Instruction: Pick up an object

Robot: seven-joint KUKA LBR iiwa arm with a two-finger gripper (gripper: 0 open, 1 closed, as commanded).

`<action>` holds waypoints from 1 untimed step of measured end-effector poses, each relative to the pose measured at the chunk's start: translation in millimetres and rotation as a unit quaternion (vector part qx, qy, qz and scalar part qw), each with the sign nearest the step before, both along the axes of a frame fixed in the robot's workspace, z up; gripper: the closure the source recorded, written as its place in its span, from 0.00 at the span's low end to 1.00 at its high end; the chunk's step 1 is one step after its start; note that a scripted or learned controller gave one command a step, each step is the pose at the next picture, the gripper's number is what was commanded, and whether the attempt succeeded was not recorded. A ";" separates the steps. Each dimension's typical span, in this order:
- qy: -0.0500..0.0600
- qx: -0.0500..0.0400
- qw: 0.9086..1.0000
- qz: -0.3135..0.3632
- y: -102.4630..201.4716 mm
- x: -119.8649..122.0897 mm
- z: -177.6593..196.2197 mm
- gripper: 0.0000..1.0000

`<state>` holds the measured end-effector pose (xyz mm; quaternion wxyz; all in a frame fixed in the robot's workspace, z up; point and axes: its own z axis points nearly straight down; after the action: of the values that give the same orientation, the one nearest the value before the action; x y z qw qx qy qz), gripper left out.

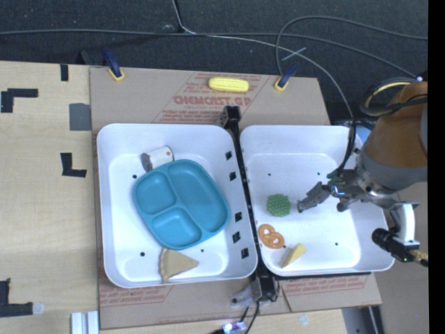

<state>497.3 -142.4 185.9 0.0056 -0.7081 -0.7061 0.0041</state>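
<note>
Two shallow white bins sit side by side: the left bin (111, 186) holds a small can (157, 158) at its far side, a blue divided plate (182, 202) touching it, and a tan wedge (176, 263) at the near rim; the right bin (306, 139) holds an orange pretzel (271, 237), a yellow wedge (292, 255) and a green knobbly ball (279, 204). The ball, just beside the gripper (310, 198), looks light, probably soft and grippy, so a pinch across its middle should serve; whether the gripper is wide or narrow I cannot tell.
</note>
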 end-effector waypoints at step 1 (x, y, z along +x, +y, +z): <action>-0.006 -0.001 1.000 0.002 0.1 2.9 5.3 0.00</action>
<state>500.3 -142.3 191.2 0.0008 -0.7070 -0.7073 0.0008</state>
